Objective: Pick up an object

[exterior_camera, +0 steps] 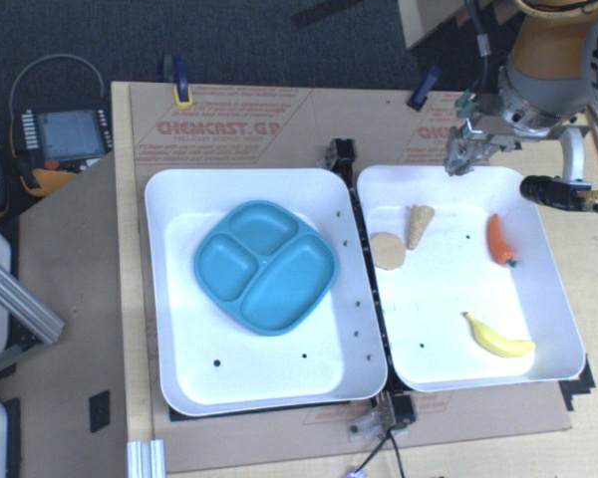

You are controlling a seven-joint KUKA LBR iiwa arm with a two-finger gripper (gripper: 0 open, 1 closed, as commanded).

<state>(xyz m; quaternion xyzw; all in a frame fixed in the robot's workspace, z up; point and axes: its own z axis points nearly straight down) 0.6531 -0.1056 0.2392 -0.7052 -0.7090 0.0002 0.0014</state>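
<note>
Objects for picking all lie in the right bin (548, 297): a banana (498, 339), a carrot (499, 239), a cone (418, 224) and a round biscuit (387, 250), spread apart so each is reachable. The tool (462, 157) hangs over that bin's far rim with nothing between its fingers, though whether they are parted I cannot tell at this size.

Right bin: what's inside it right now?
The right bin holds a carrot, a banana, a tan cone-like piece and a round tan piece. The pincer hovers over its far rim.
</note>
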